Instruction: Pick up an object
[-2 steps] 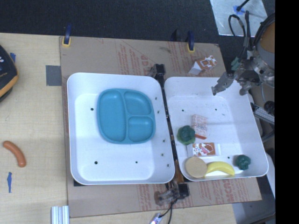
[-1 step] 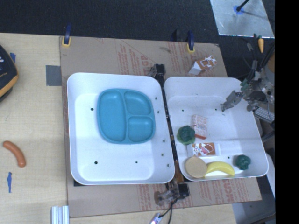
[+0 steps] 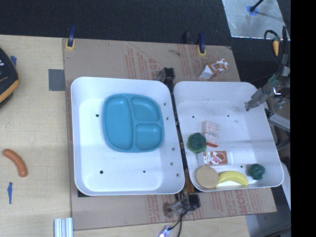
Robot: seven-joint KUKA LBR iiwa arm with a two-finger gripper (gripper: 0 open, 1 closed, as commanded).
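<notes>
The right bin (image 3: pixel 232 95) holds several small objects in its near half. These are a green broccoli piece (image 3: pixel 196 141), a small red-and-white carton (image 3: pixel 211 131), a second carton (image 3: pixel 215 158), a tan round disc (image 3: pixel 207 177), a yellow banana (image 3: pixel 233 178) and another green piece (image 3: pixel 256 171). My gripper (image 3: pixel 256 101) hangs at the bin's far right rim, well apart from all of them, with nothing seen in it.
In the left bin (image 3: pixel 86 147) lies a blue divided plate (image 3: pixel 133 122). A small carton (image 3: pixel 215 68) rests on the cardboard behind the right bin. A brown sausage (image 3: pixel 16 162) and a dark device (image 3: pixel 6 78) lie on the bench at far left.
</notes>
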